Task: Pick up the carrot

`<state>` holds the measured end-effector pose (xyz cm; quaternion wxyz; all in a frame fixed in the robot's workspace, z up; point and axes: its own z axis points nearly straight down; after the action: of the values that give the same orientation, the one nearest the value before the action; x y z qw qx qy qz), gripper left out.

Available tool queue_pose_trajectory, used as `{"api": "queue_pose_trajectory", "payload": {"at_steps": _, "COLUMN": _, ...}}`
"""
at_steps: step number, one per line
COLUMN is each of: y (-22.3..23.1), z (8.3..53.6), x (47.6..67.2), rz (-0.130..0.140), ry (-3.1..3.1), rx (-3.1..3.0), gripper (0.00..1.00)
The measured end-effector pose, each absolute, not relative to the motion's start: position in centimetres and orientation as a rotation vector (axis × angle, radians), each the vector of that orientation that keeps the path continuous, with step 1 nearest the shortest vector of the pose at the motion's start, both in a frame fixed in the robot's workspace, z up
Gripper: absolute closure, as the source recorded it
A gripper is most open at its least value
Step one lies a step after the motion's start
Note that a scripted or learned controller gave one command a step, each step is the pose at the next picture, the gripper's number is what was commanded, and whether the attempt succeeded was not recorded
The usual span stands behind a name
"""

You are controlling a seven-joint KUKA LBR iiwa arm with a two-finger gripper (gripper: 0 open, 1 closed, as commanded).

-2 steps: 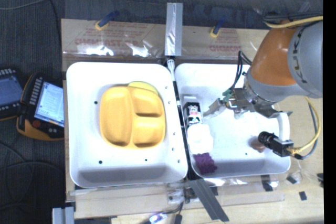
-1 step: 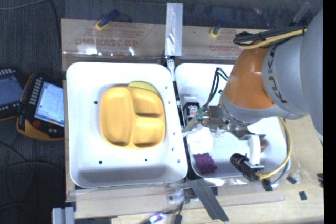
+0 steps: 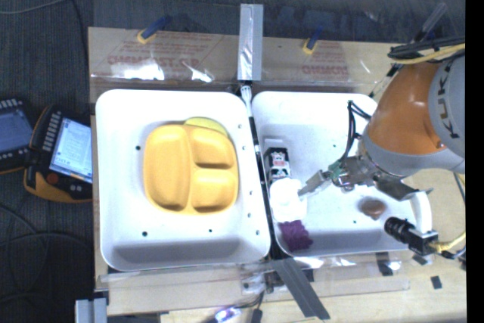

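Note:
My gripper (image 3: 311, 184) reaches left from the grey and orange arm (image 3: 404, 121) over the middle of the right bin (image 3: 318, 110). Its tip hangs just right of a white round object (image 3: 285, 194). A small brownish-orange piece (image 3: 372, 206) lies on the bin floor under the arm, to the right of the gripper; I cannot tell what it is. I see nothing clearly held.
A purple grape bunch (image 3: 295, 234) lies at the right bin's front left. A small black and white item (image 3: 277, 158) sits near the divider. The left bin (image 3: 121, 238) holds a yellow divided plate (image 3: 190, 166). Cables trail beside the arm.

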<state>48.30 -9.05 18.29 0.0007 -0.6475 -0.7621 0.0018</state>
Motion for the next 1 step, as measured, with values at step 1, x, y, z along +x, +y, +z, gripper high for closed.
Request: {"api": "queue_pose_trajectory", "payload": {"at_steps": 1, "y": 1.22, "z": 18.29, "x": 48.37, "rz": 0.001, "ry": -2.696, "rx": -1.607, "gripper": 0.0}}
